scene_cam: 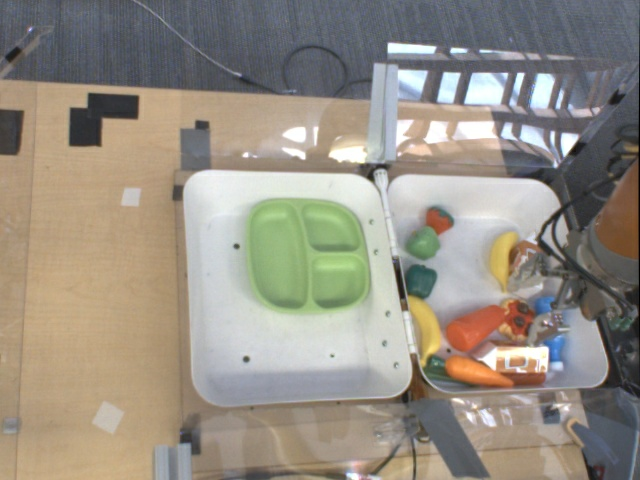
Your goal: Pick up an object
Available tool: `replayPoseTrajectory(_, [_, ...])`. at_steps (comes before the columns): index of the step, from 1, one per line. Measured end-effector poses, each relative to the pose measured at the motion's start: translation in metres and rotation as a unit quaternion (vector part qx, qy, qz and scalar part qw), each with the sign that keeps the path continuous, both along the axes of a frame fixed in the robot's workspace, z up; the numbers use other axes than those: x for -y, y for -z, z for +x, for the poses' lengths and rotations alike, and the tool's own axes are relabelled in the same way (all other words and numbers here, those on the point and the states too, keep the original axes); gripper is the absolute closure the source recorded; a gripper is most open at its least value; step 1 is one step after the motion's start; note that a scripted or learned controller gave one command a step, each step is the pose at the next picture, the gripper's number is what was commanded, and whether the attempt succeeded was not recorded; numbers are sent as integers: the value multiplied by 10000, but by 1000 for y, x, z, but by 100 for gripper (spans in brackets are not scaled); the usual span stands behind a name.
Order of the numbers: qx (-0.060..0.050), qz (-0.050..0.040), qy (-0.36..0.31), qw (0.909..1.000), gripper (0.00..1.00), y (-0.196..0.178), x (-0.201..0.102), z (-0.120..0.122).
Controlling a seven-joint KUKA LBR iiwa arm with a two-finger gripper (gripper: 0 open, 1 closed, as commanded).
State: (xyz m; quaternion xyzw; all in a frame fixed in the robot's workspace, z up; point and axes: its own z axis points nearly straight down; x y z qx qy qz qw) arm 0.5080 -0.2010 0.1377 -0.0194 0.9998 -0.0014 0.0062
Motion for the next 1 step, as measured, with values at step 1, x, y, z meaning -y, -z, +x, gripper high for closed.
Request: replayPoseTrajectory(1, [23,3,81,10000,0,47,-43,53])
